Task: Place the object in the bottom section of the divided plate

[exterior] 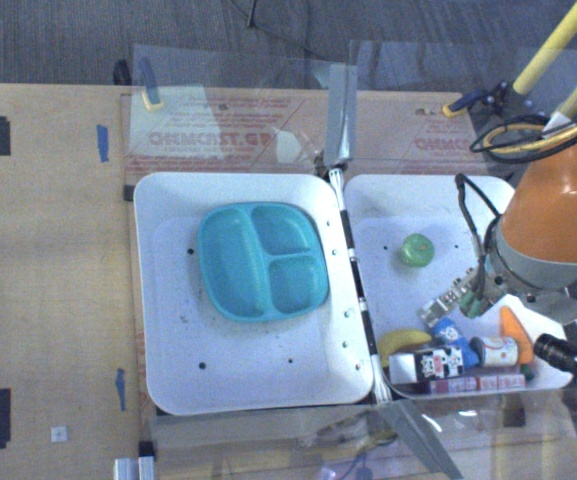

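Note:
A teal divided plate (262, 261) lies in the left white bin (168, 368), with one long section on its left and two smaller ones on its right. My gripper (452, 306) hangs low in the right bin (378, 218), just above a small blue object (448, 330) in a cluster of items at the bin's near edge. That places it well to the right of the plate, across the wall between the bins. The grey and orange arm (553, 218) covers the right bin's right side.
A green round object (417, 250) sits alone in the middle of the right bin. The near cluster includes a yellow banana (404, 342), a black-and-white carton (438, 364), a small bottle (498, 351) and an orange piece (516, 326). Cables (473, 218) hang by the arm.

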`<state>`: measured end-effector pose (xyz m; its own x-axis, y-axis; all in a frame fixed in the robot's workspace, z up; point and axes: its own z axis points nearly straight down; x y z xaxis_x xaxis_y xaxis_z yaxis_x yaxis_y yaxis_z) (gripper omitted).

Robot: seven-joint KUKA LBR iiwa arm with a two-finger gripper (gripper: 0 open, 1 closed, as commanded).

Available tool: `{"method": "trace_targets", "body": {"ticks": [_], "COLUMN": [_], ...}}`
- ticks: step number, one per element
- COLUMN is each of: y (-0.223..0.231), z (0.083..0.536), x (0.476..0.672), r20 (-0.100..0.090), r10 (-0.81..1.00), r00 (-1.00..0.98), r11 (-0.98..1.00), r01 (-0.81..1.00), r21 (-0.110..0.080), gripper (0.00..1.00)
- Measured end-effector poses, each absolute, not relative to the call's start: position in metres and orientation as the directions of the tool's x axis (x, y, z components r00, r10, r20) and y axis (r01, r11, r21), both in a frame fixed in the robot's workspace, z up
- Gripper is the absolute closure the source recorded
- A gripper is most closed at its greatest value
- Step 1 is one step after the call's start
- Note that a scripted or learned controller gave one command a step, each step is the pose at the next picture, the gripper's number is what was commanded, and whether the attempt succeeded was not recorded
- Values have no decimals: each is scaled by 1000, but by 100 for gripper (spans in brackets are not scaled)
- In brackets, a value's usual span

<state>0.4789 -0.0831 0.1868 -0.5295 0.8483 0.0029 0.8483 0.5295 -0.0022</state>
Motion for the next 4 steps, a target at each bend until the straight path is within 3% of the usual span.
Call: {"method": "trace_targets", "body": {"ticks": [1,2,3,4], "y": [97,145,221,179], "z": [181,90,95,92], "x": [478,481,540,483], "r20": [0,0,11,-3], "r10": [908,890,773,712], "r00": [-419,-457,-635,-702], "r11": [419,457,635,702], "r01": [908,890,773,712], "r21": [-2,5,-13,14], "gripper": [100,100,100,100]}}
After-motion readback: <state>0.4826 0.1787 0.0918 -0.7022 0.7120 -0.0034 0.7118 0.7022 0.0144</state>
